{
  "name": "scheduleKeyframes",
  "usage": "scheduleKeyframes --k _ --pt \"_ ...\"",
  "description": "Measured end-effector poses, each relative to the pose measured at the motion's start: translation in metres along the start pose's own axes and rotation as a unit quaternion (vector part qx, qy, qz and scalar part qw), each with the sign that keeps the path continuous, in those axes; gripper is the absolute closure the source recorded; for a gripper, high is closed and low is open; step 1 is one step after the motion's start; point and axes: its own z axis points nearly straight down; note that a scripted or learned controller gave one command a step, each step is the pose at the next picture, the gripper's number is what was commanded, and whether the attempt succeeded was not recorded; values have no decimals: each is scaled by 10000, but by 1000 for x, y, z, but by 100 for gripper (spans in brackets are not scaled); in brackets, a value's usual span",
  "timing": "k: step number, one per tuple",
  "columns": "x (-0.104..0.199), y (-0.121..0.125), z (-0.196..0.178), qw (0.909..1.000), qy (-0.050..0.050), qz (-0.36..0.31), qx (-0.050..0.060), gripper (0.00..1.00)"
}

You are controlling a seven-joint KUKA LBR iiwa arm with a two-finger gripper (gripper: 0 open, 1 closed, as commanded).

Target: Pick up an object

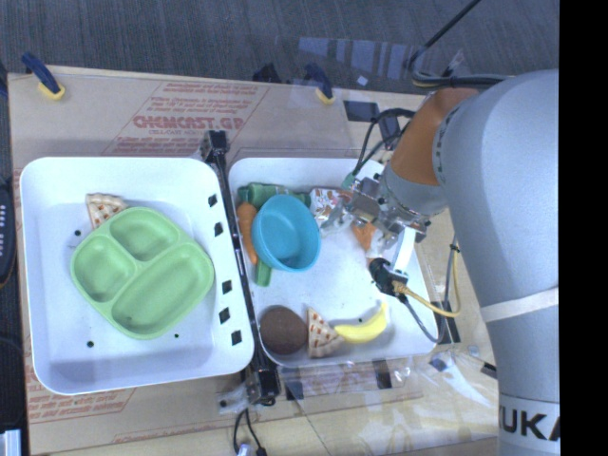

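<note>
Right bin [404,345], arm entering from 3 o'clock. Gripper [366,218] sits low at the bin's 2 o'clock corner, over an orange item [364,236] and next to a crinkled foil-like wrapper [326,204]. Cannot tell from this slant whether it is released or clenched; nothing is visibly caught in it.

Progress, as judged: no object lifted. Everything rests on the bin floor, so the pick itself is left to do, then the lift.

Candidates in the right bin: blue bowl [286,234] at about 10 o'clock, leaning on green pieces [255,196] and a carrot-like orange piece [248,228] along the left wall; brown round object [282,330], pizza slice [321,334] and banana [364,325] along the 6 o'clock wall.

Left bin [43,350]: green divided plate [142,270] at centre, another pizza slice [103,207] at its 11 o'clock.

Room: open white floor at the right bin's centre, between bowl and banana. The gripper's corner is tight, walls at 12 and 3 o'clock, wrapper crowding 9 o'clock. A yellow cable [432,304] trails near the right rim.
</note>
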Motion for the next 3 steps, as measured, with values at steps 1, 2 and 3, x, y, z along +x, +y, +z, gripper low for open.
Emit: scheduleKeyframes --k 1,2,3 --pt "97 -28 21 9999 -9 -112 -81 0" --pt "65 -76 22 9965 -11 -829 -78 0" --pt "99 -25 20 9980 -12 -625 -90 0"
